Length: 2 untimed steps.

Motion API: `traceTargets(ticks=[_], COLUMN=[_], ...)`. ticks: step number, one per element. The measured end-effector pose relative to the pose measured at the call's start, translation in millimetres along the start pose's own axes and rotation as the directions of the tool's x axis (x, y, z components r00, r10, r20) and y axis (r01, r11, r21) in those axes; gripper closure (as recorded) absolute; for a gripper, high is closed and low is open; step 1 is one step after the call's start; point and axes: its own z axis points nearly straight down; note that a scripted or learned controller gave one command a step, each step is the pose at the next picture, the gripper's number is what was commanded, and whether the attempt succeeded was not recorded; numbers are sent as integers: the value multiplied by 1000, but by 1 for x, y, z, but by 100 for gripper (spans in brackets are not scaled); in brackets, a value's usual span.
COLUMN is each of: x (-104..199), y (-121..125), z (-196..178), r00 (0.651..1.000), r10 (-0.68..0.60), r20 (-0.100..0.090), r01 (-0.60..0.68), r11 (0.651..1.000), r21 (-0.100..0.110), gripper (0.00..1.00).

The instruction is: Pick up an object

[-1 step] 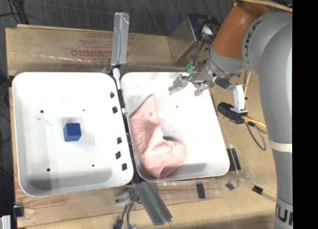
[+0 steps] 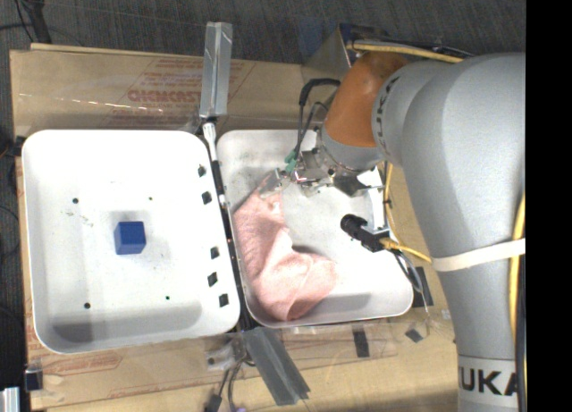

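Down in the right bin (image 2: 384,298) sits the claw (image 2: 299,173), reached in from the right at the end of the grey arm (image 2: 465,178), whose orange band (image 2: 357,102) shows just above the wrist. It hangs over the far part of that bin, close to the far wall and a little toward the divider between the two bins. Whether it is spread or closed cannot be told — the wrist and its cabling (a tangle of dark wire and metal) cover the tips, so nothing can be said about a hold on anything.

A pink cloth (image 2: 281,263) lies crumpled in the same bin, along its left side, running from the middle down toward the near wall, where it bunches into a thicker fold. Its far corner comes up just beside the claw, on the claw's near-left side; contact between the two cannot be made out. Most of the cloth lies nearer than the claw.

Over in the left bin (image 2: 54,187) a small blue cube (image 2: 130,237) rests on the floor, left of centre — well apart from the claw, with the divider between them. Both bins stand on a brown cardboard sheet (image 2: 107,88).
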Motion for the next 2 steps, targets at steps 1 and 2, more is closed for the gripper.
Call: traceTargets(ticks=[1,2], x=[-6,9], y=[-79,-80], z=[0,1], r00=[987,969], r10=[-160,-246], r20=[-1,-2], r01=[160,246], r11=[987,969], r21=[0,1], gripper=[0,0])
